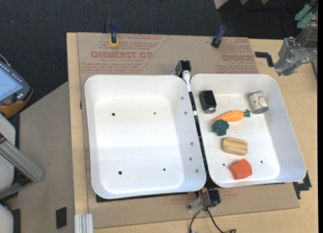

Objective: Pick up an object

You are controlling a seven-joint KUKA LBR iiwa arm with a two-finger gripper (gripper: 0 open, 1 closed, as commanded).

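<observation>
The right bin [282, 107] holds several objects: a black block [207, 101], a small white can [258, 102], an orange carrot [231, 116], a green broccoli piece [220, 127], a tan bread-like block [235, 146] and a red-orange block [241, 169]. My gripper [288, 61] hangs at the view's right edge, beyond the right bin's far right corner, well apart from all the objects. Nothing shows between its tips.
The left bin [96, 126] lies beside the right one on a cardboard-covered bench [151, 50]. Two blue clamps [113, 29] [218, 35] grip the bench's far edge. A blue-screened device [10, 83] sits at the far left, off the bench.
</observation>
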